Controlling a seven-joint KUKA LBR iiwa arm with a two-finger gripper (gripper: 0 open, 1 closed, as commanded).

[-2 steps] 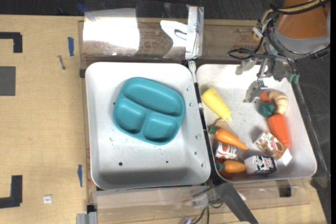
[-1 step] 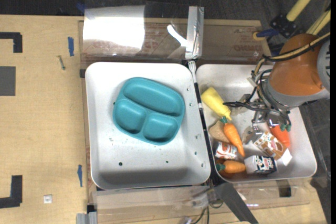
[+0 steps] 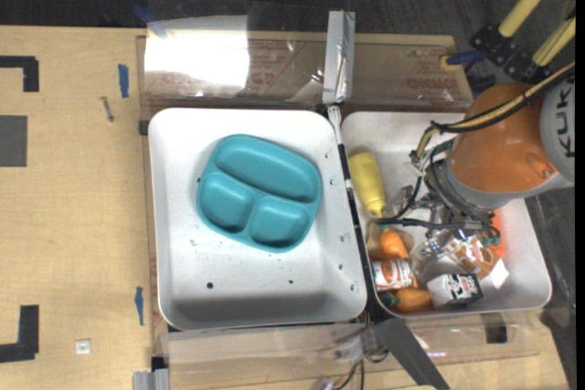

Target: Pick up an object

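While the end effector (image 3: 437, 237) hangs over the right bin (image 3: 530, 283), its opening can't be judged; cables hide it. Best target: yellow bottle (image 3: 367, 181), lying apart from the orange clutter (image 3: 395, 244). Descend straight, centred.

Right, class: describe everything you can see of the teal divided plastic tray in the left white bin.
The teal divided plastic tray is rounded, smooth and slightly glossy, looking like moulded plastic. It has three compartments: one long one along its upper side and two smaller ones below. It lies open side up, turned at a slant, on the floor of the left white bin, towards the bin's far side. Nothing rests in or on it, and only the bin touches it.
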